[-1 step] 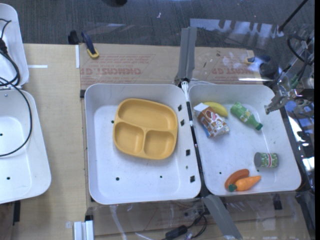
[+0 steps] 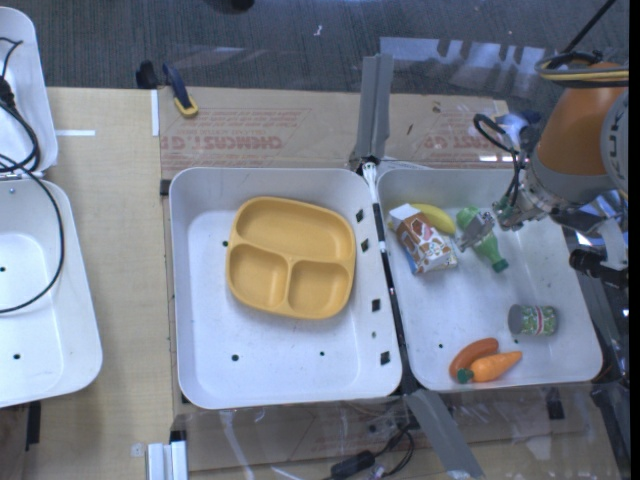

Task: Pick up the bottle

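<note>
While jaws (image 2: 478, 230) hover at green bottle (image 2: 484, 245), grip unclear, carton (image 2: 424, 240) print unreadable

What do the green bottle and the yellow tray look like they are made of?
The bottle looks like glossy green plastic: bright highlights on a smooth body, though glass cannot be ruled out at this size. The tray looks like matte moulded plastic: one even yellow, soft rounded dividers, no sharp glints. The gripper sits at the bottle.
</note>
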